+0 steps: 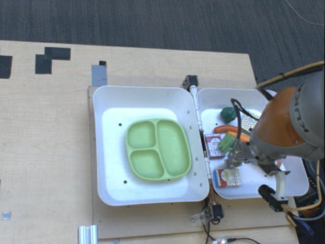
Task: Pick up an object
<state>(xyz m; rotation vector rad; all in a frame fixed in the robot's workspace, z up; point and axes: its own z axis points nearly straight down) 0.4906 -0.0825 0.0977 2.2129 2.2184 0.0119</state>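
The right bin [205, 108] holds a green broccoli-like piece [228, 114], an orange carrot-like piece [227, 129], a dark red and green box [213, 145] and a small red and white carton [227, 177]. My gripper [234, 156] hangs low over this bin, between the red and green box and the carton. The orange band and grey wrist [277, 126] cover the bin's right half. A green item [226, 142] lies right beside the gripper; contact is unclear.
The left bin [109, 136] bears a light green three-compartment plate [158, 149]. Cables and a black fitting [271, 197] hang at the right bin's near right corner. A clamp [191, 81] stands at the far end of the wall between the bins.
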